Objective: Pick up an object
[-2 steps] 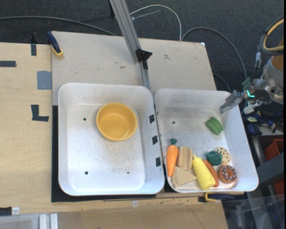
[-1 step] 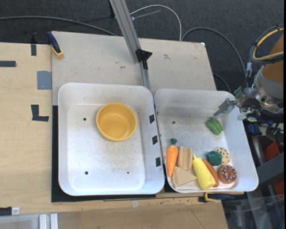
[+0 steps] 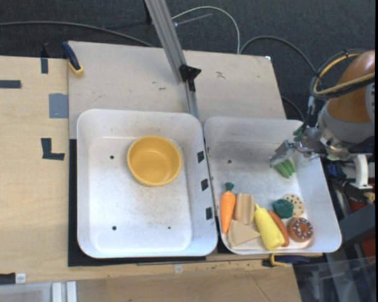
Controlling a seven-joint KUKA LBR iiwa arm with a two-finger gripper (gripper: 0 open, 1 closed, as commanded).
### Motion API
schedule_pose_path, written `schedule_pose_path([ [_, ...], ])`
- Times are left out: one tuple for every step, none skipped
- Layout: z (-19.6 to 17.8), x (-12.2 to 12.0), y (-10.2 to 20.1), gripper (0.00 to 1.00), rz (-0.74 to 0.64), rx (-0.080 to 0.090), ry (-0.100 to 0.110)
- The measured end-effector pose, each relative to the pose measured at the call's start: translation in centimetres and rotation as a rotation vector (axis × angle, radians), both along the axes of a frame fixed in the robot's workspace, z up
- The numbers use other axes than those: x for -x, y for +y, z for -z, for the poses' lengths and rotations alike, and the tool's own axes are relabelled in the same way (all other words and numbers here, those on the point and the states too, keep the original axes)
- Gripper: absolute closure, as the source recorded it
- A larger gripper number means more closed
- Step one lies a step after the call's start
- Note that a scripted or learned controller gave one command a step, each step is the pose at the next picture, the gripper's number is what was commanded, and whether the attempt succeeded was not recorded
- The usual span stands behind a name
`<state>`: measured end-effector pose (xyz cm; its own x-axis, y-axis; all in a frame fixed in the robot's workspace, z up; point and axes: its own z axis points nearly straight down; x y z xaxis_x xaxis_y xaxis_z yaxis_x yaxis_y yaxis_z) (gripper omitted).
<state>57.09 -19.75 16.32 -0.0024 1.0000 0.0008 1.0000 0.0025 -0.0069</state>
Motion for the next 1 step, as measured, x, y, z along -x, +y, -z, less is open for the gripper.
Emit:
schedule_pose_path([
  [4.43, 0.22, 0.42, 0.0, 0.0, 0.0, -0.001],
])
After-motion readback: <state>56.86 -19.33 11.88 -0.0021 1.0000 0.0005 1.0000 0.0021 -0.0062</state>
